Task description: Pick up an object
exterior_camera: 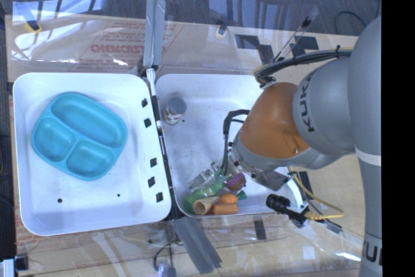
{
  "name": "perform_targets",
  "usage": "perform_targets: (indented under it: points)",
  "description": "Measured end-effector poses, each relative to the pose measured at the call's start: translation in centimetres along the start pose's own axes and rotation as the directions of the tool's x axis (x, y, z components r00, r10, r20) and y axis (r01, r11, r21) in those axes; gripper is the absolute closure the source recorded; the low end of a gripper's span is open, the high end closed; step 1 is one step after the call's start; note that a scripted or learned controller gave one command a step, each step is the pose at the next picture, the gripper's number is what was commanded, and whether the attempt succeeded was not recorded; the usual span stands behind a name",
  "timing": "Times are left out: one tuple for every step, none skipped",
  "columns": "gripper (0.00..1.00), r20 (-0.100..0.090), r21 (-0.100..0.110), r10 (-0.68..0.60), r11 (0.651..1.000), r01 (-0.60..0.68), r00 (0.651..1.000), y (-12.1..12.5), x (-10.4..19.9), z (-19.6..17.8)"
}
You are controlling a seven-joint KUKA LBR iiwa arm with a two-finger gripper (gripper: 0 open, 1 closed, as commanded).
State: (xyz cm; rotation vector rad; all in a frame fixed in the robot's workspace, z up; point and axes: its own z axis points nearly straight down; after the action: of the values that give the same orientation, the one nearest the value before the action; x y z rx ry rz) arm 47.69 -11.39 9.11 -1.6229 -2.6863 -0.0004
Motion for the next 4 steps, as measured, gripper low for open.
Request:
perform_targets:
  points:
    - [1.00,0.000,-0.001,-0.004,1.000,0.004,1.000,0.1,0.0,-1.0]
    - [0.00,0.001,-0.001,-0.003,1.000,0.003,1.000,0.1,-0.1,-1.0]
    - [1.00,0.000,-0.001,-0.009,1.000,0.009,1.000,0.2,0.0,-2.0]
    - [1.00,0.002,0.000,0.233,0.972,-0.233,0.972,12.5,1.3,-10.1]
